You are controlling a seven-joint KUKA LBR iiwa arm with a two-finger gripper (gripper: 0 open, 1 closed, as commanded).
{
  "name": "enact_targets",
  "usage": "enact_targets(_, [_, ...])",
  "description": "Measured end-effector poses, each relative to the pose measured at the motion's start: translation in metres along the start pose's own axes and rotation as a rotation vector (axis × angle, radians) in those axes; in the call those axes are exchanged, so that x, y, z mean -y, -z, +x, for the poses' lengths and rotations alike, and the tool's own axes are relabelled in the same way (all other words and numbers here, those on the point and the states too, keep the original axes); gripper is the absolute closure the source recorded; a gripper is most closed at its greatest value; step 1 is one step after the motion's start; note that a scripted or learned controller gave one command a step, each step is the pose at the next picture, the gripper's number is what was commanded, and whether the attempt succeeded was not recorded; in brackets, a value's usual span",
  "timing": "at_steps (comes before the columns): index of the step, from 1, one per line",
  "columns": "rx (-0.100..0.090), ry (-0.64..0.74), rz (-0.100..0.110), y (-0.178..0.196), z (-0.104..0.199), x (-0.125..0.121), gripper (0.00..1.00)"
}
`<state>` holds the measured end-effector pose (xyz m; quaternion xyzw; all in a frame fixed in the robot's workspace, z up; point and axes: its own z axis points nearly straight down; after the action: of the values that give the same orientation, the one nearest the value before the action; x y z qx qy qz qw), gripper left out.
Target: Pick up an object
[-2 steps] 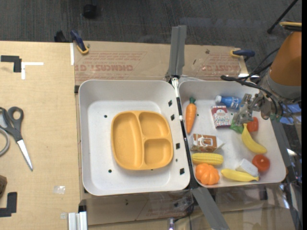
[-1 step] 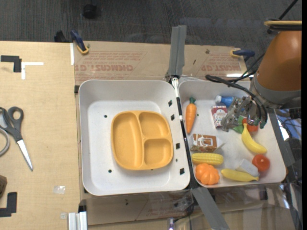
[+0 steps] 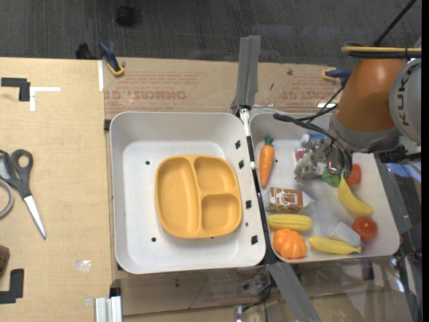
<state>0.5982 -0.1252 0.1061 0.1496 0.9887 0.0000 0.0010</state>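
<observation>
Pumpkin (image 3: 289, 244), orange and round, sat at the front edge of the right bin (image 3: 387, 247), touching the corn (image 3: 289, 222) just behind it. Beside the pumpkin a banana (image 3: 333, 245) lay along the front wall, with a pale block (image 3: 347, 233) against it and a tomato (image 3: 364, 228) near the right front corner. Behind the corn lay a small brown and white carton (image 3: 285, 198). A carrot (image 3: 266, 163) lay close along the bin's left wall, green top pointing to the back. A second banana (image 3: 352, 198) lay on a slant towards the right wall, with a red piece (image 3: 353, 174) just behind it and a green piece (image 3: 332, 178) next to that.

The gripper (image 3: 314, 163) hung over the middle of the right bin, between the carrot and the green piece, behind the carton. Whether it was wide or narrow could not be told, and nothing could be seen in its grasp. Every toy lay on the bin floor.

The left bin (image 3: 127, 180) held a yellow plate (image 3: 199, 195) with three compartments, lying flat near its middle. Scissors (image 3: 23, 186) lay on the bench (image 3: 60, 247), well to the left of both bins
</observation>
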Motion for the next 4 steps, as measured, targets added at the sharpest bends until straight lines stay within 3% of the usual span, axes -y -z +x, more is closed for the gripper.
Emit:
enact_targets(1, [0.003,0.266,0.0,0.162,0.01,0.072,1.0])
enact_targets(2, [0.002,0.294,-0.001,0.062,-0.064,0.076,1.0])
enact_targets(3, [0.002,0.301,-0.001,-0.013,0.025,0.075,1.0])
enact_targets(4, [0.002,0.302,0.0,-0.013,0.025,0.075,0.0])
